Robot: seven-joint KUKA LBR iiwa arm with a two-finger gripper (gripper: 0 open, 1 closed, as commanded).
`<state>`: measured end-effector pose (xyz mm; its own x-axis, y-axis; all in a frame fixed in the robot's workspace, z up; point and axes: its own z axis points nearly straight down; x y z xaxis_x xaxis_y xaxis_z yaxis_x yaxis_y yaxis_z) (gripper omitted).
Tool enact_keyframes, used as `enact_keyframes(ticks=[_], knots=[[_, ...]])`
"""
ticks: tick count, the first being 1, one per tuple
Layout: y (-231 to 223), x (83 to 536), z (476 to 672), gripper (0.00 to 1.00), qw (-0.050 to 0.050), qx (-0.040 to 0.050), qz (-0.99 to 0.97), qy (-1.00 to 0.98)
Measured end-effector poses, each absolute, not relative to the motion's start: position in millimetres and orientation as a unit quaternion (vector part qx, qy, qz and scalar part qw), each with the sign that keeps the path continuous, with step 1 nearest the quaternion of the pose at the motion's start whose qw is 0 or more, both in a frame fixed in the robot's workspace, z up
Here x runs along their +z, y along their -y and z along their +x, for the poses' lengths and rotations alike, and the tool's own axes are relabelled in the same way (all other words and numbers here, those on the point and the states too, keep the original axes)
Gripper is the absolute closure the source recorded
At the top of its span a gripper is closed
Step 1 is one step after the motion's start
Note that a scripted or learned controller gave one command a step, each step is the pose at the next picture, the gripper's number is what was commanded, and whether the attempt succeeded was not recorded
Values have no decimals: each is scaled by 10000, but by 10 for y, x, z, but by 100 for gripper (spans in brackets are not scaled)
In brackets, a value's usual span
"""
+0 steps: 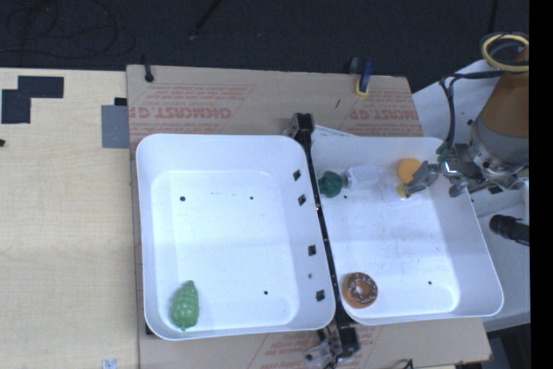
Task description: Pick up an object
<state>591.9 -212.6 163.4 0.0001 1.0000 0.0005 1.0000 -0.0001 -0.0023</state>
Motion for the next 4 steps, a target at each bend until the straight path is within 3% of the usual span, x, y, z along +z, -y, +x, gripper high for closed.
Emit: enact_keyframes(ticks=[1, 2, 3, 4], knots=[[2125, 1040, 5223, 0, 51, 25, -7078, 7064], [1218, 1471, 4780, 0, 37, -1, -7052, 7090], [2037, 854, 5407, 0, -19, 5, -7077, 7065], [1840, 875, 4728, 0, 26, 9, -7078, 7064]])
